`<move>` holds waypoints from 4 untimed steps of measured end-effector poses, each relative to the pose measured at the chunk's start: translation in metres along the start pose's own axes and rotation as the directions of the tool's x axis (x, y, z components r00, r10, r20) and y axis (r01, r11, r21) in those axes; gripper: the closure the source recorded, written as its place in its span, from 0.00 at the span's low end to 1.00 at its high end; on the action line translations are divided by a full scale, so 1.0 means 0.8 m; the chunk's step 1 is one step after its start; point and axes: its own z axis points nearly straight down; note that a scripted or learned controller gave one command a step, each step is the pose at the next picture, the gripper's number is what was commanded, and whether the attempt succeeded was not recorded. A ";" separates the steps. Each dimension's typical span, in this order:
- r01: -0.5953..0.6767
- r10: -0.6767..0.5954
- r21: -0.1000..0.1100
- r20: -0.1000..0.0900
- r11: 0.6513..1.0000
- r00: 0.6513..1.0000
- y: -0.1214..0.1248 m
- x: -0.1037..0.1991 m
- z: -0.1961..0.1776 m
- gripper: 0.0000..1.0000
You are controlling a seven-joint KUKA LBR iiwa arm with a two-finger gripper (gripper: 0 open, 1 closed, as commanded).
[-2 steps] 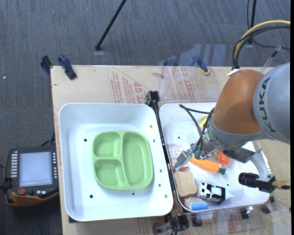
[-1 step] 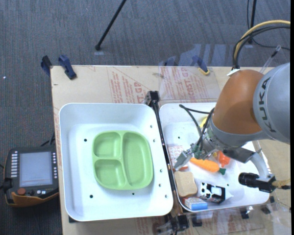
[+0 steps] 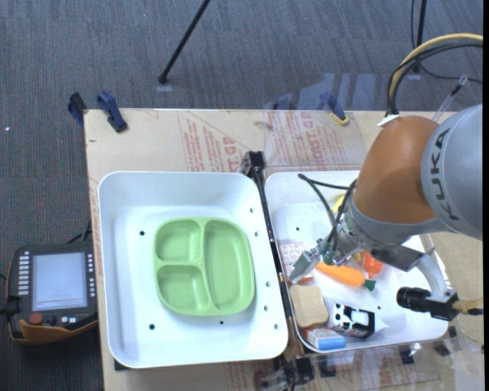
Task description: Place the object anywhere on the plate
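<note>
Reaching into the right white bin (image 3: 440, 320), the two-finger gripper (image 3: 324, 255) is hovering just above the orange toy carrot (image 3: 342, 274) lying near the bin's middle. The green three-compartment plastic plate (image 3: 204, 265) is sitting at the centre of the left white bin (image 3: 122, 316).
</note>
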 end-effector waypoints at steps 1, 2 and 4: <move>0.000 0.000 0.000 0.000 1.000 1.000 0.000 0.000 0.000 0.00; 0.000 0.000 0.000 0.000 1.000 1.000 0.000 0.000 0.000 0.00; 0.000 0.000 0.000 0.000 1.000 1.000 0.000 0.000 0.000 0.00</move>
